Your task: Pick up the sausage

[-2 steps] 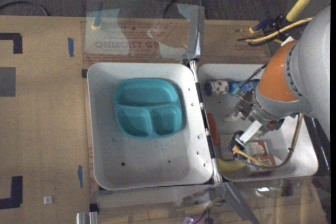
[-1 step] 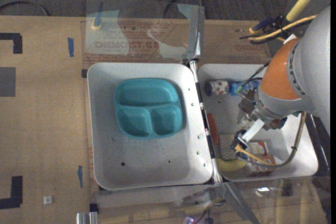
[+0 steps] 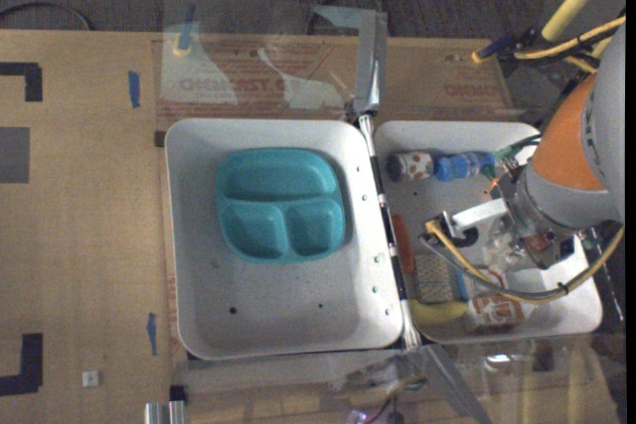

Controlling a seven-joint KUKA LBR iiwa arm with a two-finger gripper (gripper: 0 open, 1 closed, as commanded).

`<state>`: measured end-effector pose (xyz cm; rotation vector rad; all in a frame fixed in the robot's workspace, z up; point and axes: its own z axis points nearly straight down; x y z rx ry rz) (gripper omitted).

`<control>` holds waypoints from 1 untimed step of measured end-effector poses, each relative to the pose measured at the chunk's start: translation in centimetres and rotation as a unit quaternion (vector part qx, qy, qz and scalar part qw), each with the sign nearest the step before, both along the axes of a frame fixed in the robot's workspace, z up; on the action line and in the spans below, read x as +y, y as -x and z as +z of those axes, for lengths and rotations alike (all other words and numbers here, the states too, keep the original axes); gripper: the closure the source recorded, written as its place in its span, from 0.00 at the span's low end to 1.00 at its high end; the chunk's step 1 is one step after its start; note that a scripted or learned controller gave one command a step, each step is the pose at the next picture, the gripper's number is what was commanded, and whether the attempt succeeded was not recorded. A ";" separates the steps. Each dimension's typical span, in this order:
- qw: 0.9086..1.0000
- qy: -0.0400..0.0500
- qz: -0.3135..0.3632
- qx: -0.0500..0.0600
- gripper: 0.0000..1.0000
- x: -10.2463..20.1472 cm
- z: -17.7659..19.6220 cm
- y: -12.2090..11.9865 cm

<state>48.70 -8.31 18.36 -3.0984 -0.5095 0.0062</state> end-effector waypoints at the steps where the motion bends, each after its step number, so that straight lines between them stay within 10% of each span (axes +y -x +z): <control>1: 1.000 0.000 0.000 0.000 0.00 0.0 0.0 0.0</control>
